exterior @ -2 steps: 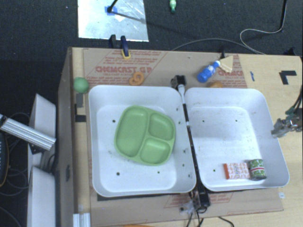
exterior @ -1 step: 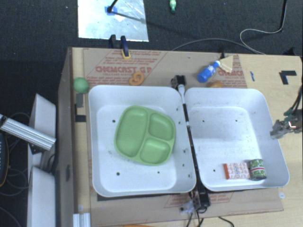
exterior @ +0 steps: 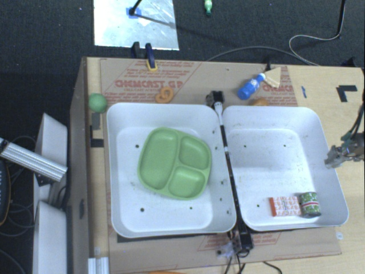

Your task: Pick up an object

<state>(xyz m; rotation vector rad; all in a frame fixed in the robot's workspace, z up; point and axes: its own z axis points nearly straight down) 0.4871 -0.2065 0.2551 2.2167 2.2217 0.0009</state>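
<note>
A green divided plate [exterior: 174,163] lies in the middle of the left bin [exterior: 128,221]. In the right bin [exterior: 274,136], near its front right corner, a small red and white box [exterior: 284,206] lies next to a green can [exterior: 309,204] on its side. My gripper [exterior: 340,155] hangs at the right bin's right rim, above and behind the can and well apart from it. Nothing shows between its tips, which are too small and blurred to read.
On the bench behind the bins lie a blue bottle [exterior: 251,87], an orange ring [exterior: 165,94] and a blue and yellow clamp [exterior: 149,56]. A green ball [exterior: 97,102] sits at the left bin's back left corner. A black divider [exterior: 226,153] runs between the bins.
</note>
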